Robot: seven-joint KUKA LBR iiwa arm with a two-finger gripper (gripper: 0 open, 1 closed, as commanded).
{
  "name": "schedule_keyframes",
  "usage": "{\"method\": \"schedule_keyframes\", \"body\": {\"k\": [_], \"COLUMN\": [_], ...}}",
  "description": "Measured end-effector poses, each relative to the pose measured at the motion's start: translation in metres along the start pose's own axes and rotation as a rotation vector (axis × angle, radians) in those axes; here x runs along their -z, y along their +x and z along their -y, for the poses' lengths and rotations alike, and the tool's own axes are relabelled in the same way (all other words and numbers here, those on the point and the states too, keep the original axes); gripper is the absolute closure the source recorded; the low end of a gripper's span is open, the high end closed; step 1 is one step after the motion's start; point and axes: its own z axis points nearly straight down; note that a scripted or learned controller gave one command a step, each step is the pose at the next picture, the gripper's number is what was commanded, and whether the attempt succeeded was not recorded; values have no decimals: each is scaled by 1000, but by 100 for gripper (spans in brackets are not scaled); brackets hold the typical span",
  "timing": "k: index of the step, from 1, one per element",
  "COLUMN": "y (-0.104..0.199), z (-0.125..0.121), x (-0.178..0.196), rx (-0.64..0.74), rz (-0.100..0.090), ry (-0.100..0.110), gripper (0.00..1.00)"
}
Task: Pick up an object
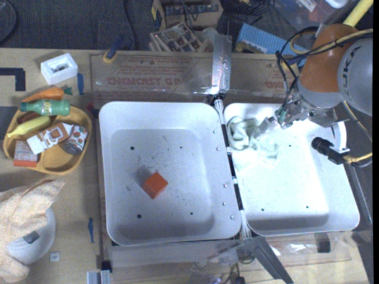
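This is a robotics lab or workshop. A wooden bench (53, 61) carries 2 shallow white bins (118, 123) side by side, with a grey and orange industrial arm (331, 70) reaching over them. Loose cables (139, 10), stacked boxes (177, 5) and a yellow bowl (59, 161) of toy food surround it.

Faint red lettering on the clear panel (155, 78) beyond the left bin (118, 158); blurred, not legible.
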Motion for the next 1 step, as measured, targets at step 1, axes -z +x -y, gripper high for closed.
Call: {"method": "schedule_keyframes", "body": {"k": [1], "y": [13], "z": [19], "x": [-19], "rx": [72], "rz": [7], "ry": [-8], "gripper": [0]}}
